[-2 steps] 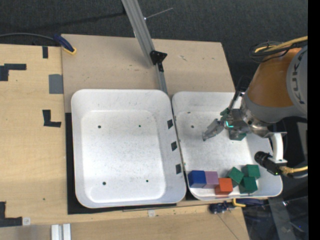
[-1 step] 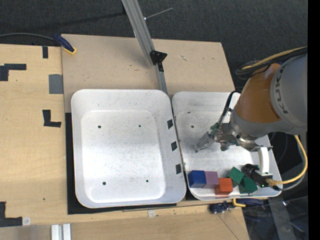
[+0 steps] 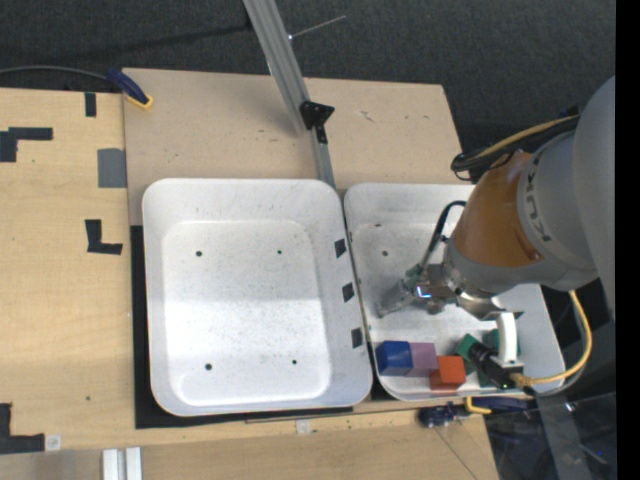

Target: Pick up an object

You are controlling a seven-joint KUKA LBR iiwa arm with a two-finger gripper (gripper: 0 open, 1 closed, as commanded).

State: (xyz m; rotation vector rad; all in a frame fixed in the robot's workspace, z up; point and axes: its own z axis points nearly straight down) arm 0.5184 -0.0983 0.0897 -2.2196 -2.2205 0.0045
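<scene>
Here, no legible writing; jaws [image 3: 395, 301] over right bin [image 3: 400, 203], state unclear, near blue block [image 3: 394, 356].

No legible text, labels, brands, numbers or signs are present. The black tape marks [image 3: 95, 236] on the bench [image 3: 60, 308] form plain shapes, not characters. The blocks [image 3: 420, 358] in the right bin [image 3: 400, 208] carry no readable markings, and the arm [image 3: 540, 208] shows no readable lettering at this resolution.

Speckled glossy white plastic bins [image 3: 245, 193] on matt wooden bench [image 3: 60, 268]
</scene>
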